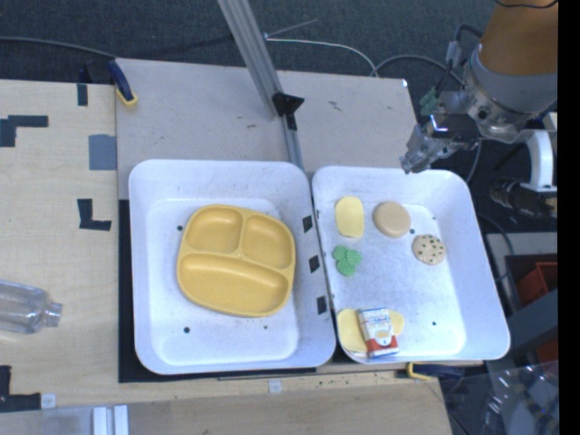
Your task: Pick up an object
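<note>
The right bin (453,333) holds a pale yellow oval piece (350,217), a tan round piece (391,218), a chocolate-chip cookie (428,248), a small green leafy piece (346,260), and a red and white carton (378,331) lying on a yellow piece (352,324) near the front. My gripper (419,157) hangs above the bin's back rim, right of the tan piece, with nothing seen between its fingers. The arm's orange band is at the top right.
The left bin (154,243) holds a yellow divided tray (237,259). A slanted metal rail (249,34) runs down to the gap between the bins. A clear plastic bottle (27,306) lies on the bench at far left.
</note>
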Motion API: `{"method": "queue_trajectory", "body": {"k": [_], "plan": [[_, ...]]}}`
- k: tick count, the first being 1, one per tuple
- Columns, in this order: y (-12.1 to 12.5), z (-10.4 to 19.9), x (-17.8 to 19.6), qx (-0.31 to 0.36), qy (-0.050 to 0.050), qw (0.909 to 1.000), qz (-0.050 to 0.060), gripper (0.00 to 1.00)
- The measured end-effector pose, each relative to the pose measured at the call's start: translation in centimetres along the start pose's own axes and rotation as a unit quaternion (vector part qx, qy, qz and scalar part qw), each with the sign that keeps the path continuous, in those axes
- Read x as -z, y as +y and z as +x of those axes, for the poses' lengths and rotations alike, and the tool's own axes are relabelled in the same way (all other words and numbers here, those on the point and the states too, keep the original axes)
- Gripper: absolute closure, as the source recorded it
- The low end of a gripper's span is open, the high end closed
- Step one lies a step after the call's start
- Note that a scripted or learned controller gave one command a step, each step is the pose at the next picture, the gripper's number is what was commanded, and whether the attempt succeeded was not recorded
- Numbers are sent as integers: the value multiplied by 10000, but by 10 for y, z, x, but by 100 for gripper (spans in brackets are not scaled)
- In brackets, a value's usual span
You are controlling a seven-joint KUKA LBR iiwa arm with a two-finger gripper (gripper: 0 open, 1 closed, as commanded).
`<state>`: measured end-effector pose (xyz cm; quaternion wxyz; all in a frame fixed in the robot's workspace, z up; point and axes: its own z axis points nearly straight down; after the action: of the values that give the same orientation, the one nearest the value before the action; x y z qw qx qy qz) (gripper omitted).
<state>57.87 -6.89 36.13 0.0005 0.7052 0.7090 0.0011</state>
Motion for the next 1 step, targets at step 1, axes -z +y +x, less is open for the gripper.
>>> {"method": "queue_trajectory", "body": {"k": [1], "plan": [[17, -10, -152, -26, -10, 10000, 59, 100]]}}
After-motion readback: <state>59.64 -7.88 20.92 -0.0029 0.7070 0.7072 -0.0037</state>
